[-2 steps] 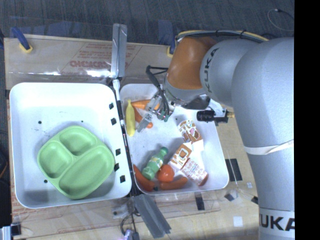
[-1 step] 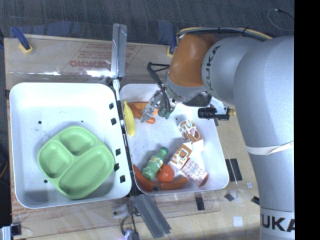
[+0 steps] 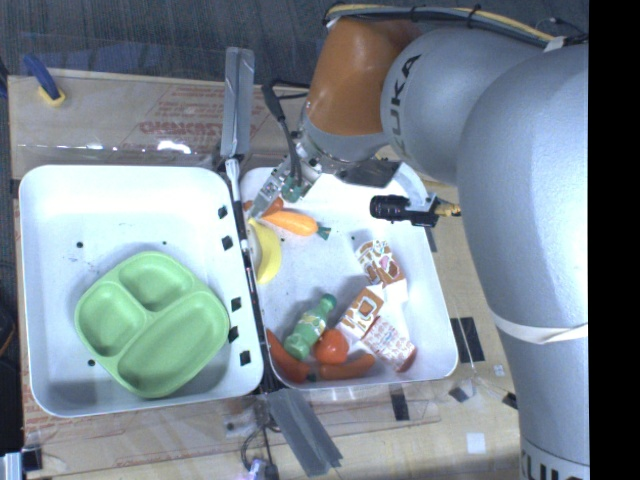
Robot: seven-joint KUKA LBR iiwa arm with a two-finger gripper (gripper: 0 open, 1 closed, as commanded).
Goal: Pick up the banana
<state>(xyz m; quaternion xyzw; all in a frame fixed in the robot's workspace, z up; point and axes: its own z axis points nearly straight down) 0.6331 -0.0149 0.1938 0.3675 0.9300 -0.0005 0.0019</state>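
Partly, the claw (image 3: 272,196) blurs above the banana (image 3: 266,252), grip unclear.

My arm (image 3: 520,168) comes in from the right as a thick grey column, bends over at the top and slants down to the left. The orange band (image 3: 352,78) sits just above my wrist. My hand (image 3: 283,190) points down and left at the end of the wrist, low and small beneath the orange part.
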